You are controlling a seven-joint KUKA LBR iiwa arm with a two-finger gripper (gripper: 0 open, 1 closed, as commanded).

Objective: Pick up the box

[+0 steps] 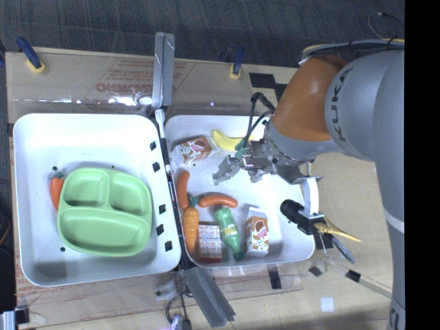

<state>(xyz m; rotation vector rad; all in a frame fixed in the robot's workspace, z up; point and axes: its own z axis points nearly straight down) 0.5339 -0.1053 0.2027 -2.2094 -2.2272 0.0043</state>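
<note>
A small brown-and-white carton box (257,234) stands near the front edge of the right bin (297,253). A flatter red-and-white box (209,241) lies to its left, with a green bottle (229,231) between the two. My gripper (239,173) hangs over the middle of the right bin, behind both boxes and apart from them. Its fingers (222,172) are spread open and nothing sits between them. The grey arm with its orange band (313,105) comes in from the right and covers the bin's far right corner.
The right bin also holds a banana (225,140), a bread packet (192,150), a sausage (216,200), a carrot (190,227) and an orange stick (182,188). A green divided tray (104,210) and a carrot (55,191) lie in the left bin (34,136).
</note>
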